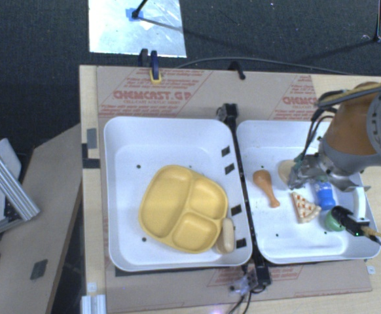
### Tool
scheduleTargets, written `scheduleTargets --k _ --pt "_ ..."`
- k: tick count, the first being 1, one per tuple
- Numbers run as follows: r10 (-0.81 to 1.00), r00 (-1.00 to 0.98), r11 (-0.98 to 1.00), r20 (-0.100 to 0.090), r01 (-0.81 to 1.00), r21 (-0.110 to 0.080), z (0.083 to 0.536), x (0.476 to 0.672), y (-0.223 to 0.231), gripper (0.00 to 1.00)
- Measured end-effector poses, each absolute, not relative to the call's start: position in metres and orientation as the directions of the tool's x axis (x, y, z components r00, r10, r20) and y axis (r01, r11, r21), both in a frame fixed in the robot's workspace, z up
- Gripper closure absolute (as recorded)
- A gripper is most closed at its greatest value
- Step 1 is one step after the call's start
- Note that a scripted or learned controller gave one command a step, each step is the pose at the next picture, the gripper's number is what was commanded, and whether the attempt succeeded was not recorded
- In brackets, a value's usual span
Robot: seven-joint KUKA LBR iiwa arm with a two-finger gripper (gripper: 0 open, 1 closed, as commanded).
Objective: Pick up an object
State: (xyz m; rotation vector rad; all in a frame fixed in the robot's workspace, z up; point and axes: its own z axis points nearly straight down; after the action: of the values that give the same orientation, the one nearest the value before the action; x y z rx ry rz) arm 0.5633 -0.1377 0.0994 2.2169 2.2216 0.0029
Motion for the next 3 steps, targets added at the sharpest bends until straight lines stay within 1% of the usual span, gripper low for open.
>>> scheduleTargets --k 1,2,3 --pt "1.0 -0.003 0.003 -0.002 1.0 0.006 0.145 0.568 -0.143 1.0" --pt "1.0 -0.004 0.004 -0.002 1.0 0.008 0.21 0.572 -0.145 1.0" --pt "1.0 -0.005 0.005 -0.001 1.0 0.004 0.23 0.573 -0.145 1.0"
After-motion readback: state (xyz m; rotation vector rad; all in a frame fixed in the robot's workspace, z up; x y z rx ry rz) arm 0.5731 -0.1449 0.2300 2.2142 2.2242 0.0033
